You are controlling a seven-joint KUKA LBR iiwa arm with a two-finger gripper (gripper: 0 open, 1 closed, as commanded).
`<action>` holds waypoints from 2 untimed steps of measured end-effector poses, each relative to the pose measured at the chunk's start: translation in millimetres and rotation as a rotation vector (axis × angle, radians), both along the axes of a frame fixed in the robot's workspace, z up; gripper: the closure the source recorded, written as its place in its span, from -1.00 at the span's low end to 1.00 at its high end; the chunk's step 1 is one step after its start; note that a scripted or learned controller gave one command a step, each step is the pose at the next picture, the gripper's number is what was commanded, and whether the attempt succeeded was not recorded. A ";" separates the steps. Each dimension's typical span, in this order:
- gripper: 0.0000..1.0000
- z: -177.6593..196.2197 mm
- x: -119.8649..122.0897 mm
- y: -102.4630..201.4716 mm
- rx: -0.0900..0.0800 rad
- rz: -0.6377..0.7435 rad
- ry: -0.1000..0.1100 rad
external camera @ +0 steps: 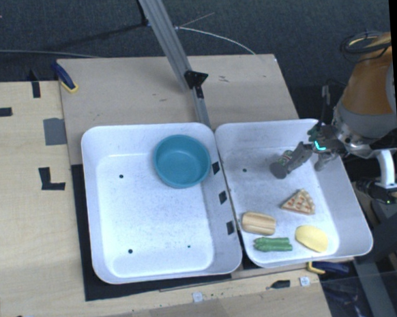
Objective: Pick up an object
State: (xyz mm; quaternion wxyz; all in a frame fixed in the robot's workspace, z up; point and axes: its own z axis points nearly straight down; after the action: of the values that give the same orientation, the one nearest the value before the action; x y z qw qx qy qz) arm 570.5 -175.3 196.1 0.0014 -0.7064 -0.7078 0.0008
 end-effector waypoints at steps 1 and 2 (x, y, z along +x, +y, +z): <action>-1.00 0.5 0.3 0.0 0.000 0.000 -0.001; -1.00 -47.8 5.8 6.2 -0.001 0.000 0.003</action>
State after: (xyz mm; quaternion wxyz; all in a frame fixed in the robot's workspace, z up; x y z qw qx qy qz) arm 576.3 -169.1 148.3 0.0022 -0.7063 -0.7079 0.0020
